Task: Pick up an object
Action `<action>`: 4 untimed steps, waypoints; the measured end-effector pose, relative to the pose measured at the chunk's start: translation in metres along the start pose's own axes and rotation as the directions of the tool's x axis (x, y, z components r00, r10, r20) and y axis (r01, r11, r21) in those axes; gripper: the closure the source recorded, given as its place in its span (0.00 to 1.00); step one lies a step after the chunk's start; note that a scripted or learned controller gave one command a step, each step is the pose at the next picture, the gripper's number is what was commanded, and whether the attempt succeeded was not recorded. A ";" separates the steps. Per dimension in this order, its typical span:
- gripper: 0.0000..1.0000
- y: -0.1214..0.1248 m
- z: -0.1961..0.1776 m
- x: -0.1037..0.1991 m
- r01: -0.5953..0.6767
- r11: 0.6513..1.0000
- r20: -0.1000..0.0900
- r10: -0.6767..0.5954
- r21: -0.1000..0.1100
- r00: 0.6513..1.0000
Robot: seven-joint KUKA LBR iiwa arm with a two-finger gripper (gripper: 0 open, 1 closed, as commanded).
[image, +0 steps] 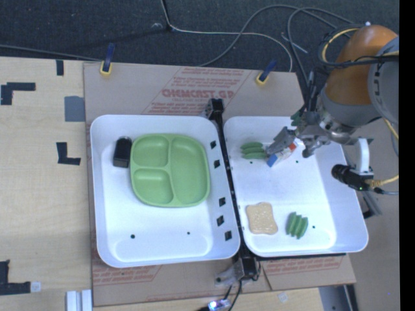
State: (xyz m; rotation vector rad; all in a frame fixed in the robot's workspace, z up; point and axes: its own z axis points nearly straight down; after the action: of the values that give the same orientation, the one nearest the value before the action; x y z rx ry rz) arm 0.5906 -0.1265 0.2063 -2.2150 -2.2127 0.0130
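Currently, the gripper [280,149] is positioned low in the far part of the right bin [327,193], with its tip angled toward the left. Whether the fingers are spread or pressed together cannot be determined from this view, and no object is visibly held between them. A red and blue detail shows at the tip; its nature is unclear.

Just left of the tip lies a green pod-shaped item [253,150], close to the tip, though contact cannot be confirmed. This is judged the likely target. Two other candidates lie in the near part of the same bin: a tan bread-like slice [262,218] and, just right of it, a small green bundle [297,225].

The left bin [110,212] contains a green divided plate [170,170], with a small black block [122,152] touching its left edge.

Task status: the approach appears complete. Grasp, closure and lift are not yet done, as all objects rest on the bin floors.
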 end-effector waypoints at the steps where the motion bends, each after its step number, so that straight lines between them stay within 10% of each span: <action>1: 0.00 0.003 -0.006 0.000 0.003 1.000 0.002 -0.003 -0.012 1.000; 4: 0.00 0.008 0.122 -0.004 0.003 1.000 0.004 -0.003 -0.013 1.000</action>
State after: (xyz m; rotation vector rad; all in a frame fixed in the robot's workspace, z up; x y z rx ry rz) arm 0.5970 -0.1301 0.0839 -2.2198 -2.2240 0.0030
